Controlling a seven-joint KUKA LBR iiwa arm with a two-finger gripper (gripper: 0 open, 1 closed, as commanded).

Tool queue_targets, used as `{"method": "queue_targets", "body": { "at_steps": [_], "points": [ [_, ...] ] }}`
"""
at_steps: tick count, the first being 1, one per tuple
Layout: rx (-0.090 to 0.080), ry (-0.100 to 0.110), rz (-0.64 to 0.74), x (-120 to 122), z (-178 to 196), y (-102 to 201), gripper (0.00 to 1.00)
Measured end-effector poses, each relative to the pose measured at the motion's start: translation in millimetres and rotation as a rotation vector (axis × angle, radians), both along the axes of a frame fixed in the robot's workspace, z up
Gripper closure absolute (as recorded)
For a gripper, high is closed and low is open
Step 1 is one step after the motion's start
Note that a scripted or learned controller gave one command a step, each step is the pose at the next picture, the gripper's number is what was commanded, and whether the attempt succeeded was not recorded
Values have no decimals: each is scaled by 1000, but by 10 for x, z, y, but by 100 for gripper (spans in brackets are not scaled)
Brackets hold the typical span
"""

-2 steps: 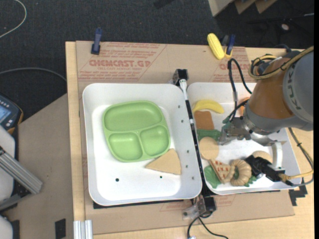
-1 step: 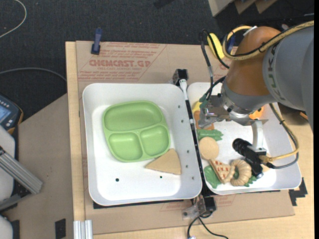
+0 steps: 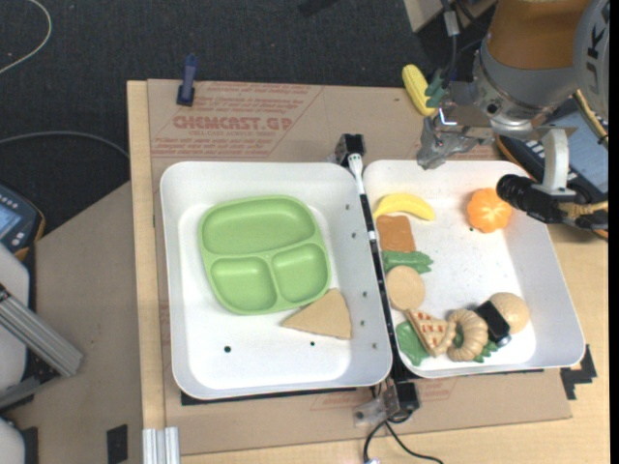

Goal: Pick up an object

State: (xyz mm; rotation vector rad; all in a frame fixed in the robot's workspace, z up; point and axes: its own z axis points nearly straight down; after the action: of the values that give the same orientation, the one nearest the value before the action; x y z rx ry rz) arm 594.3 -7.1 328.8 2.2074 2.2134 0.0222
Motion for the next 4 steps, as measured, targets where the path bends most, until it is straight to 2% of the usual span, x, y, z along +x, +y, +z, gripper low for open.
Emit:
{"method": "queue_targets", "body": {
  "at_steps": [1,2,3,4],
  "points": [
    [2,20,-6,-715,337,-247,100],
    [2,14,0,-1160,786,-71,100],
    [2,32,4,-1161,-92,545,100],
    [2,-2,-4,-1083,1630,202,100]
  ]
}}
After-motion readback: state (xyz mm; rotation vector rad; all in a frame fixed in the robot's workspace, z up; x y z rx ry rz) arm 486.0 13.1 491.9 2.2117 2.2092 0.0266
